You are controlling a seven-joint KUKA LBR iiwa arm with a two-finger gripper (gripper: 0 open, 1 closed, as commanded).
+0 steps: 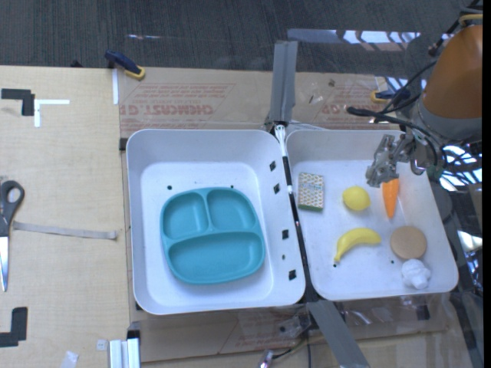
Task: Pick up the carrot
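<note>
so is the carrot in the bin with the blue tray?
No, the carrot lies in the right bin beside the lemon; the blue tray sits in the left bin.

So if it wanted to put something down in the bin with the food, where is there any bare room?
In the right bin, bare floor lies along the back wall, left of the gripper, above the small box, and in the front-left corner below the banana. The right side is crowded: lemon, carrot, round brown piece, white lump.

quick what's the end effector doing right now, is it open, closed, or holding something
End effector: right above the top of the carrot in the right bin; a grasp cannot be told from this view.
</note>
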